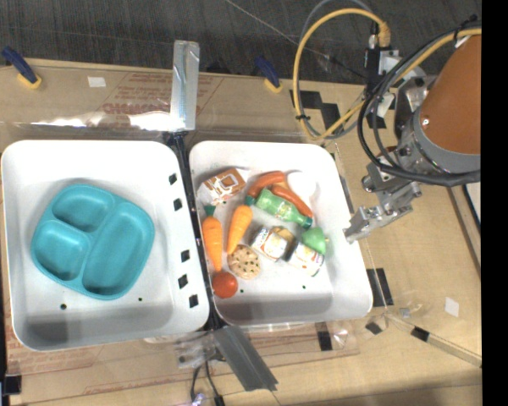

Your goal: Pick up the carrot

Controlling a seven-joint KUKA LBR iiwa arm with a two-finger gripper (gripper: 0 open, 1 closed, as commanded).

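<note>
Two carrots lie in the right bin. One carrot points up and right near the bin's middle. A second carrot lies along the bin's left wall. My gripper hangs just outside the right bin's right wall, over the bench, well to the right of both carrots. Nothing shows between its fingers.
The right bin also holds a green bottle, a red pepper, a cookie, a tomato, a white cup and small packets. A teal divided plate lies in the left bin. Cables loop at the upper right.
</note>
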